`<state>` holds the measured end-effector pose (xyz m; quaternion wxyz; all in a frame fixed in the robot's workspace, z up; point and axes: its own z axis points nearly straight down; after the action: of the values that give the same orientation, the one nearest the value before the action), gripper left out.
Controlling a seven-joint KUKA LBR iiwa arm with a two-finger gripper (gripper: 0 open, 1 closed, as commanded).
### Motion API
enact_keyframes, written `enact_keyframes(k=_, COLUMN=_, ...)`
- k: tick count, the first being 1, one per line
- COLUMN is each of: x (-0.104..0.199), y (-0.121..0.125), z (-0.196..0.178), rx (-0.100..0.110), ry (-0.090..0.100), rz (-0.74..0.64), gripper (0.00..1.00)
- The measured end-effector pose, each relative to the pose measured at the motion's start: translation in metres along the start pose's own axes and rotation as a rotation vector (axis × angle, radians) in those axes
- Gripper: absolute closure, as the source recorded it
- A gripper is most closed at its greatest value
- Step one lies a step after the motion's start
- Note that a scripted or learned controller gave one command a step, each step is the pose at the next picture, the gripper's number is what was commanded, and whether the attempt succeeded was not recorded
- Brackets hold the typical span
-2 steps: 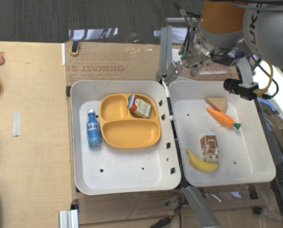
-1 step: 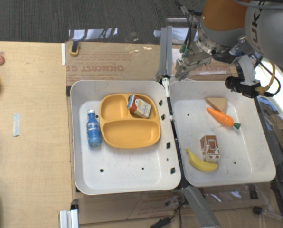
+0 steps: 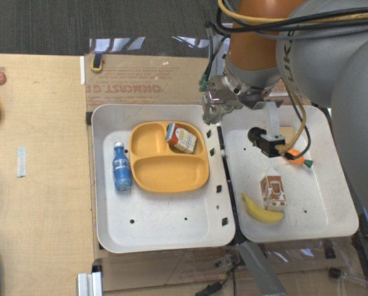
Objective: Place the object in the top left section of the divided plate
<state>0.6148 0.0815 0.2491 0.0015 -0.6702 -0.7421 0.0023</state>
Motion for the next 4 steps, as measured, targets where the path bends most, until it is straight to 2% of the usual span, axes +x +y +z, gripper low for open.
enact_keyframes(k=1, x=0.066, y=-0.085, z=0.006, rx=-0.002, ry=-0.001, rz=-0.151, gripper=1.0)
enact_keyframes(k=2, x=0.117, y=-0.059, z=-0.02, rx=-0.003, ry=-0.001, rz=-0.198, gripper=1.0)
enact_keyframes(k=3, x=0.079, y=-0.006, z=0.062, rx=-0.002, ry=-0.002, rz=-0.127, gripper=1.0)
enact_keyframes(k=4, x=0.066, y=0.01, z=0.014, rx=-0.004, ry=-0.002, rz=-0.139, gripper=1.0)
